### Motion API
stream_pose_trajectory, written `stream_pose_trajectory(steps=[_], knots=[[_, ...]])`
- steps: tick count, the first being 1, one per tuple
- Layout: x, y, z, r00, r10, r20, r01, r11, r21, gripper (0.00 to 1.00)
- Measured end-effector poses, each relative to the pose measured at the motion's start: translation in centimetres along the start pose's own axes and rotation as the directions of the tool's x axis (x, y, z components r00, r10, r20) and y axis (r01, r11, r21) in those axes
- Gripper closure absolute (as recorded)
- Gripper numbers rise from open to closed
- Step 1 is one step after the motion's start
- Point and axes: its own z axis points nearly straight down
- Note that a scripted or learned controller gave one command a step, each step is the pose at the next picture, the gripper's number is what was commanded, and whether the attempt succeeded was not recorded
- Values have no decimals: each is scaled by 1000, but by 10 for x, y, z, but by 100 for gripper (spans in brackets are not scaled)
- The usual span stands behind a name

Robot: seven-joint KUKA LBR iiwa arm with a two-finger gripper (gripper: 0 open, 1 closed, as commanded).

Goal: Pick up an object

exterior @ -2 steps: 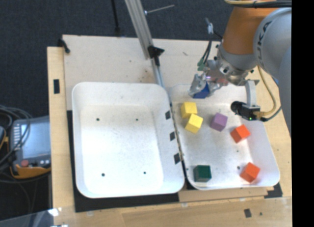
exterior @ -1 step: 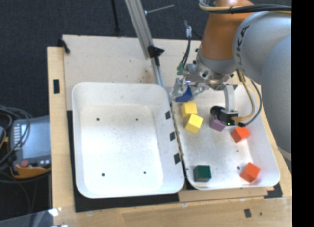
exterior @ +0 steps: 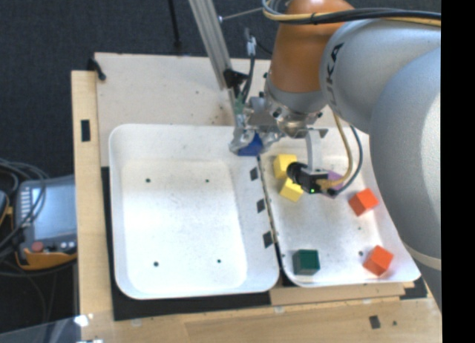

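My gripper hangs over the far end of the ridge between the two bins, shut on a small blue block that shows between its fingers. In the right bin lie a yellow piece and a second yellow block close beneath the wrist. Two orange cubes rest further right, one mid-bin and one near the front. A dark green cube sits at the bin's front left. A small purple object peeks out beside the cables.
The left bin holds only dark specks. A slanted metal rail rises behind the bins near the gripper. Black cables loop from the wrist down over the right bin. A grey device sits off the bench at left.
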Motion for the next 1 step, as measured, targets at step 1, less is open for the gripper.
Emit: stream_pose_trajectory(steps=[1], knots=[[51,-7,-12,1000,0,0,0,1000,-1,100]])
